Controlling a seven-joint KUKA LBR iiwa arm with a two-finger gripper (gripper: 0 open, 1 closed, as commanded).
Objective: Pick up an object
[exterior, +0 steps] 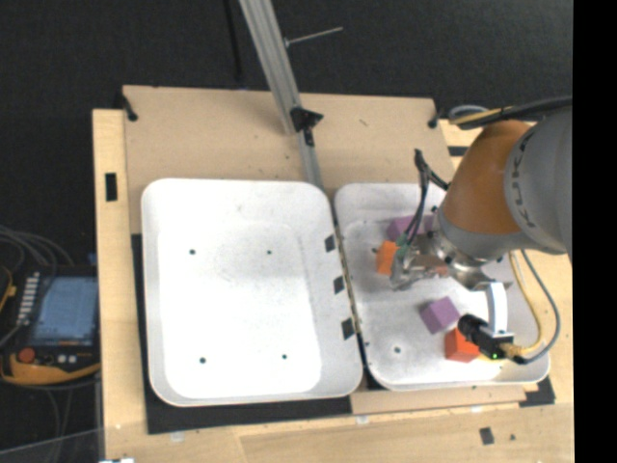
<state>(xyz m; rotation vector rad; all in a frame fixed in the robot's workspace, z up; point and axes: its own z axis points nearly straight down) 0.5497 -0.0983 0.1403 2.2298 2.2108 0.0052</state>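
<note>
My gripper point(403, 264) is low over the right bin point(386, 369), in its upper left part. A small orange block point(387, 257) lies right against the gripper's left side; whether it is held I cannot tell. Just above the gripper a purple block point(399, 228) is partly hidden by a cable. Toward the front of the same bin lie a second purple block point(440, 313) and an orange block point(460, 348). The arm's grey and orange wrist point(492, 196) covers the bin's right side.
The left bin point(236, 287) lies beside the right one, across a narrow divider with black clips point(339, 283). A slanted metal rail point(280, 66) runs in from the top. A handheld control unit point(53, 316) sits off the bench at far left.
</note>
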